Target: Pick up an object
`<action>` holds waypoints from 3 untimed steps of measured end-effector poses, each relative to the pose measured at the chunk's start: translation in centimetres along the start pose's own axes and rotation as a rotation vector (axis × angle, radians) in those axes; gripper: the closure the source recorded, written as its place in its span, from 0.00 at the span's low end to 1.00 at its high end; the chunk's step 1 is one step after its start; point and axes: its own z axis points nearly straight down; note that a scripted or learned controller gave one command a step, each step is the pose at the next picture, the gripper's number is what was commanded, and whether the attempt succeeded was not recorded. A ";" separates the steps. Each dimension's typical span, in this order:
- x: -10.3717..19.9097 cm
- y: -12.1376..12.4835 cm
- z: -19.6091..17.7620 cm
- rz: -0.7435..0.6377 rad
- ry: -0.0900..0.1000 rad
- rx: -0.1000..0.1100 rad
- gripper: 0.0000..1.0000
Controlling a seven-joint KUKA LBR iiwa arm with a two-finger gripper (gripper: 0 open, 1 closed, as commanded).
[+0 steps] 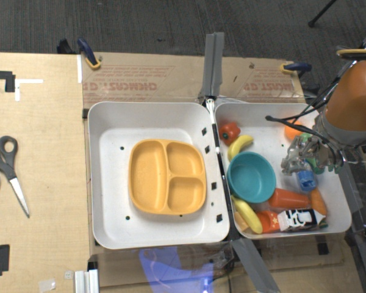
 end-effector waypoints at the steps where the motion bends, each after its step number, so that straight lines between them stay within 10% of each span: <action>1: 0.0 0.0 0.0 0.000 0.000 0.000 0.00; 2: -0.4 -3.4 2.1 -0.067 0.012 -0.001 0.00; 3: -0.5 -3.4 1.1 -0.066 0.007 0.000 1.00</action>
